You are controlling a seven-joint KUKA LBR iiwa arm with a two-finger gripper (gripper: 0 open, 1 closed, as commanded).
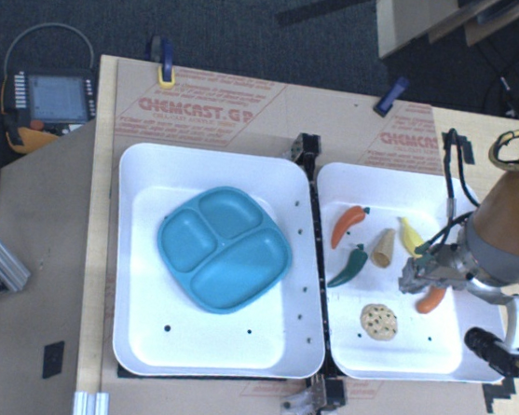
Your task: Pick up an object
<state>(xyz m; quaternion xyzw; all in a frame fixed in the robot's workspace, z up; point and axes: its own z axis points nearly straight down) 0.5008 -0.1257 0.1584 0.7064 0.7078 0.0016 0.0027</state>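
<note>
Right bin, items nearest first:

1. Cookie, round and speckled, is lying flat near the front wall, apart from the rest.
2. Orange piece, short and rounded, is lying just beside the gripper, perhaps touching it. By position it is the likeliest object to pick up, though nothing is showing as held.
3. Green pepper is lying slantwise close to the divider.
4. Tan cone and yellow piece are resting side by side, near each other. The items look scattered loosely, so single picks are possible.
5. Red pepper is sitting nearest the far side.

Arm: it is reaching in from the right and bending down steeply over the bin, with the gripper hanging low among items 2 and 4. Its dark body is hiding the tips, so I cannot tell whether it is spread or closed.

Left bin: a blue divided plate is lying flat at the centre.

Counter: clamps are gripping its far edge.
</note>
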